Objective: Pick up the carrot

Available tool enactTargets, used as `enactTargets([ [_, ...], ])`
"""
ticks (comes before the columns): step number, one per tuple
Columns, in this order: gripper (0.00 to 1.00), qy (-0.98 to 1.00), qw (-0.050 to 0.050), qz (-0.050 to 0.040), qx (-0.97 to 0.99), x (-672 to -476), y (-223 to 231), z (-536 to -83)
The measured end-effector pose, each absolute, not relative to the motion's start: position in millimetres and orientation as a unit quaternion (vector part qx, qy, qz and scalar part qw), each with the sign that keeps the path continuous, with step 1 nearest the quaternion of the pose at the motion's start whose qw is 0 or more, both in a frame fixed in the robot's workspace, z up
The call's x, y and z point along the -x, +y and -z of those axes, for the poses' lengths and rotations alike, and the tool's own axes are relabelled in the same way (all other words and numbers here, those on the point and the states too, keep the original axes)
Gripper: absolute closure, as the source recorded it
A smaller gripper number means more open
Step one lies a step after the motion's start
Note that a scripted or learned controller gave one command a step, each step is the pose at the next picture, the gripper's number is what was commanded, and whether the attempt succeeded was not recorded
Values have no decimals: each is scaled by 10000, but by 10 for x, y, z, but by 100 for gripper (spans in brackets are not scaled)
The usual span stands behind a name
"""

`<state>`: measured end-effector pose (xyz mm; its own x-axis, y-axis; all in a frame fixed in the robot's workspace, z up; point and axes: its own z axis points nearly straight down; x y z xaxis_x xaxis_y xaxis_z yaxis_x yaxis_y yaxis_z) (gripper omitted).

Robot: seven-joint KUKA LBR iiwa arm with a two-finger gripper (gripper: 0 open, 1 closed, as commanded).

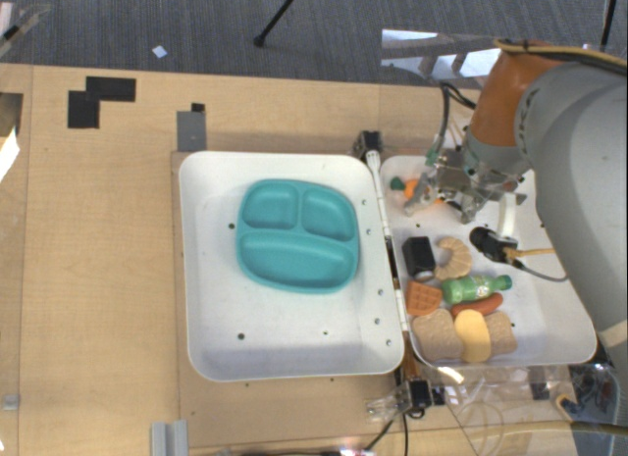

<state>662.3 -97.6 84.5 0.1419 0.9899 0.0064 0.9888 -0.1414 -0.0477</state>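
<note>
Here, at the lower right of the frame, we see the near end of the right bin crowded with play food: a yellow piece on tan rolls, a waffle-like orange square, a green bottle with a red piece under it, and a black block. None of that is our target, so we judge the move should stay well clear of the pile.

Farther up, near the top of that bin, the gripper hangs low beside a small orange piece with a green tip, which we take for the carrot. It lies just left of the gripper, close to the bin's wall. We would shift the gripper left to centre it over the carrot and then close across its narrow width, minding the wall.

We cannot tell how wide the gripper stands or whether it has hold of anything; the wrist and dark hardware cover it. The carrot is tiny and partly hidden. The left bin holds a teal divided plate.
</note>
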Motion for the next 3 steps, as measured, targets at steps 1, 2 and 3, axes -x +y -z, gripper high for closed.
enactTargets([
  [1,100,-6568,156,-108,7538,-6652,-964,-977],
  [2,100,-6806,-28,81,7326,-6376,177,-1921],
  [3,100,-7175,10,25,6965,-6109,1096,-1848],
])
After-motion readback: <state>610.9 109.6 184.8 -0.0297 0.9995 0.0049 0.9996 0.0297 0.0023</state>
